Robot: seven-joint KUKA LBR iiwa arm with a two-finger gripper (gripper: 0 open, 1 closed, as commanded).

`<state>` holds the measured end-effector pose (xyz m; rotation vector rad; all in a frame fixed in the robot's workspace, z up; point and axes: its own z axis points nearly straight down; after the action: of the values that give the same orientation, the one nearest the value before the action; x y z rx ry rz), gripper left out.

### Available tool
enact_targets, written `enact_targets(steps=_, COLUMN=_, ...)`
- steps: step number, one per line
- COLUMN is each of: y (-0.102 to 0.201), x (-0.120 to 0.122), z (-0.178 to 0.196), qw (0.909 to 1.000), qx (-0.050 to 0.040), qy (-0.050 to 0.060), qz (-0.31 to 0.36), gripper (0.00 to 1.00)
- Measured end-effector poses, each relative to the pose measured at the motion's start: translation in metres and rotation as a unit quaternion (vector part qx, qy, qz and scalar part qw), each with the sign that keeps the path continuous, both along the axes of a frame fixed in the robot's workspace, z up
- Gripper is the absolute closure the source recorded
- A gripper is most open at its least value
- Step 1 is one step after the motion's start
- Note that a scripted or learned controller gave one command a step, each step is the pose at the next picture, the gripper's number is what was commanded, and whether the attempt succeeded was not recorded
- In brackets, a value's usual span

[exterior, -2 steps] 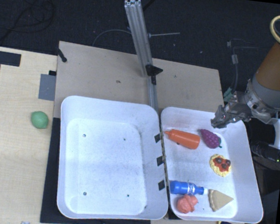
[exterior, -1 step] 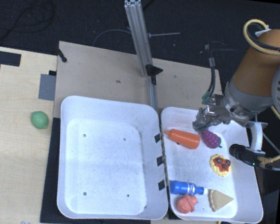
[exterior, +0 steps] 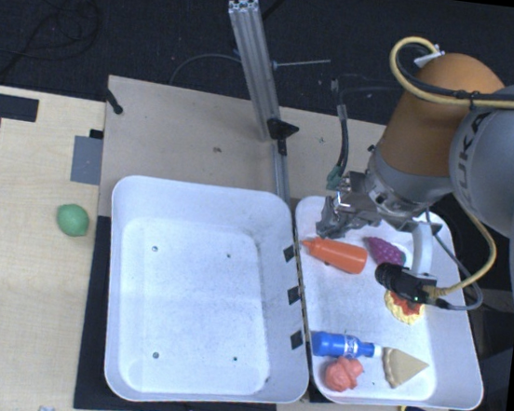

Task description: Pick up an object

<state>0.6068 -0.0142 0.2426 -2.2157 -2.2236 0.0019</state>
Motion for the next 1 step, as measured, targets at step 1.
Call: enact_targets(steps=1, y=0.0539, x=0.0108, z=0.0027, qw=1.0000, qx=-0.0003, qy=-0.001, qz=0.000, gripper=1.00)
